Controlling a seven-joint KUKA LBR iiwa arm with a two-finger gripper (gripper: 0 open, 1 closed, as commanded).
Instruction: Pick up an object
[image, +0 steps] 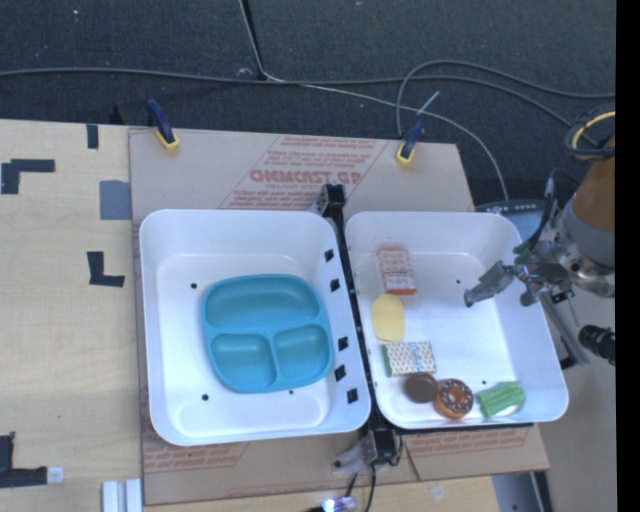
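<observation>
The arm (590, 215) comes in at the right edge of the frame, about mid-height; its grey body carries an orange band just above the wrist; the wrist tips down and leftward; the gripper (480, 291) points toward the middle right of the frame, dark and slim, hanging with nothing visibly in it.

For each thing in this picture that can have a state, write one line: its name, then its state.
blue tray: lying flat in the left bin, compartments bare.
red packet: flat in the right bin.
yellow piece: resting, untouched.
patterned packet: flat.
brown disc: touching the doughnut.
green item: lying by the bin's corner.
gripper: above the right bin, holding nothing.
</observation>
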